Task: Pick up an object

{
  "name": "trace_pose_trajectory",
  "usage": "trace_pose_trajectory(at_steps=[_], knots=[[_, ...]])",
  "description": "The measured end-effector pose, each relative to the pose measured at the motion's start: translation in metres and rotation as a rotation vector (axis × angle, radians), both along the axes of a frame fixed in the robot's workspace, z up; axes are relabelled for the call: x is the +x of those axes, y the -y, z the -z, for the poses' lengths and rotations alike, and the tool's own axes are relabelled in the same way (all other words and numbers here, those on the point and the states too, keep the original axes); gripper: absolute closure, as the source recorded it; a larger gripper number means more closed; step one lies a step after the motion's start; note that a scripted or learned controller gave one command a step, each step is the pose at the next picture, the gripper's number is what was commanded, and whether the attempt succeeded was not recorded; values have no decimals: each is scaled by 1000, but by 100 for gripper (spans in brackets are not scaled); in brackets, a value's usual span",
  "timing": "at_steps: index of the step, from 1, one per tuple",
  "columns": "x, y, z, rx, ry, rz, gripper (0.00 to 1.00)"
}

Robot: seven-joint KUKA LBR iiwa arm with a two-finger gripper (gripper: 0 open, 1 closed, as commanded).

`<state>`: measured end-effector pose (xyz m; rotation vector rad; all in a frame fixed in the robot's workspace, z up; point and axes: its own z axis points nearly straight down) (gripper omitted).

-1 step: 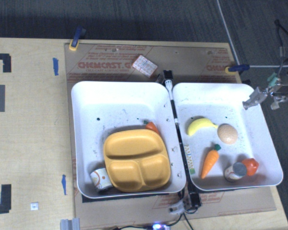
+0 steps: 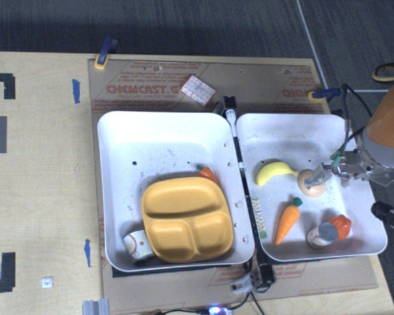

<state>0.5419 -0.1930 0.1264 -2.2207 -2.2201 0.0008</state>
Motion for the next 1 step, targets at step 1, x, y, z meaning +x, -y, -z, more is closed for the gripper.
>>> trace_pose_trajectory(at_steps=[1], knots=[[-52, -30, 41, -1, 4, 0, 0]])
